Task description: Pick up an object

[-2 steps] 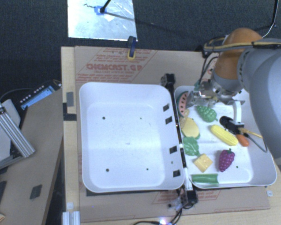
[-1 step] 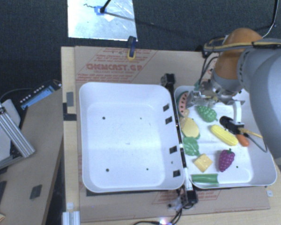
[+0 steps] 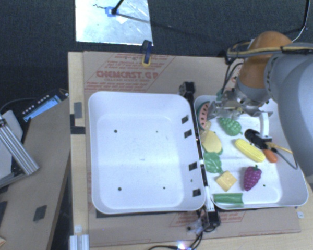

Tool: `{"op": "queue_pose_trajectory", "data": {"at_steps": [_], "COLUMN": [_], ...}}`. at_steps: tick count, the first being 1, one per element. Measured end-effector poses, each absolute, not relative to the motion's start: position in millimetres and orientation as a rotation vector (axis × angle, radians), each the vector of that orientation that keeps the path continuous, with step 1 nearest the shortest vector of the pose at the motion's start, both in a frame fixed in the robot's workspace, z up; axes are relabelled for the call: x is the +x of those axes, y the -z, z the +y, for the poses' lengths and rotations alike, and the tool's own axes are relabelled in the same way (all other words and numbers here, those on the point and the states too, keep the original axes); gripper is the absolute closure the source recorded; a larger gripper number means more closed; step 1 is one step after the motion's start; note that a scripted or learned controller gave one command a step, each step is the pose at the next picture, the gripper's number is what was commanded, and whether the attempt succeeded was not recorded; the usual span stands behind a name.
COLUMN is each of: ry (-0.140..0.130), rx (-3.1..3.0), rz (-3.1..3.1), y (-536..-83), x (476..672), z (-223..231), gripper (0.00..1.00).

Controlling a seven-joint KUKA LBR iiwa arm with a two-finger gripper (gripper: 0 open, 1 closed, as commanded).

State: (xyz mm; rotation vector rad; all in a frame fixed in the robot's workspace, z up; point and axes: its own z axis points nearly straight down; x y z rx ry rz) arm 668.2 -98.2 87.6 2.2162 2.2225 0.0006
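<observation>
End effector [image 3: 223, 108] hung over the right bin's [image 3: 292, 191] far edge; I cannot tell its state. Green grapes [image 3: 230, 125] sat just beside it, toward the near edge.

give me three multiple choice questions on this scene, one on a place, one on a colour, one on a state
1. Which bin holds the toy foods?
A. the left bin
B. the right bin
C. both

2. What colour is the toy grape bunch?
A. purple
B. red
C. white

3. Where is the gripper?
A. over the left bin
B. off the bench
C. over the right bin's far end

Answers:
1 B: the toy corn cob, cheese wedge and the others lie in the right bin, not the left bin.
2 A: the grape bunch is purple.
3 C: the gripper hangs there.
</observation>
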Motion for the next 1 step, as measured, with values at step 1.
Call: {"op": "queue_pose_trajectory", "data": {"at_steps": [1], "ry": [-0.001], "rx": [2.216], "rz": [2.222], "y": [-87.6], "x": [668.2], "z": [-98.2], "gripper": [0.0]}}
